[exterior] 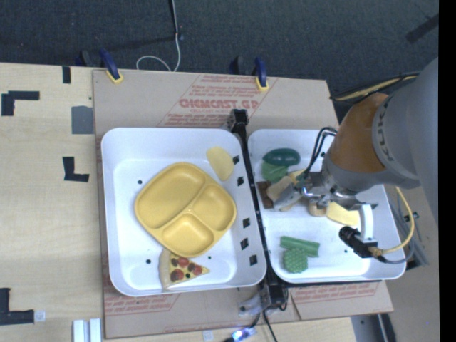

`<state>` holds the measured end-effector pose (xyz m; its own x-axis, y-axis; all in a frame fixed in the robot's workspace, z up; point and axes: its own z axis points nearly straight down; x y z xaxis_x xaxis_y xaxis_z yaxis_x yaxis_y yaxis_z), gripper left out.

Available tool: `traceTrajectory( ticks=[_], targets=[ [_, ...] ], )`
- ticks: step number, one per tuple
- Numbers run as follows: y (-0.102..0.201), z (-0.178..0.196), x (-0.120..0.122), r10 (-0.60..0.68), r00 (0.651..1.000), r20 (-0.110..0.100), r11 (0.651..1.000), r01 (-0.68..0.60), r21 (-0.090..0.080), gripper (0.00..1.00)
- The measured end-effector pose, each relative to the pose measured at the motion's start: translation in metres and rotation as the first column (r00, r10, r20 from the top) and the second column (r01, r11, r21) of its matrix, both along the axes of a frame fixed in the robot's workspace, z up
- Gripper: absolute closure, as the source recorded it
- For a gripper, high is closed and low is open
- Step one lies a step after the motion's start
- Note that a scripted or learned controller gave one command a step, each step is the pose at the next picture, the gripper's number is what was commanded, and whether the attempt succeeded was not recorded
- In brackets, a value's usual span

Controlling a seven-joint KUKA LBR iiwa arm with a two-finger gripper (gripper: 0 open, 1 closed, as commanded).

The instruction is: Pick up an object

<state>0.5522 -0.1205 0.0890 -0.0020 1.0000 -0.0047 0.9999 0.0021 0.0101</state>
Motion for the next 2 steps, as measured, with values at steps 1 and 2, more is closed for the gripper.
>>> traceTrajectory(
  ticks=[1, 2],
  targets=[
    [-0.015, 0.0, 0.064, 0.001, 1.0, -0.001, 1.0, -0.001, 0.0, 0.0],
    [0.002, -0.003, 0.11, -0.005, 0.999, -0.031, 1.0, 0.005, -0.003, 0.0]
  ],
)
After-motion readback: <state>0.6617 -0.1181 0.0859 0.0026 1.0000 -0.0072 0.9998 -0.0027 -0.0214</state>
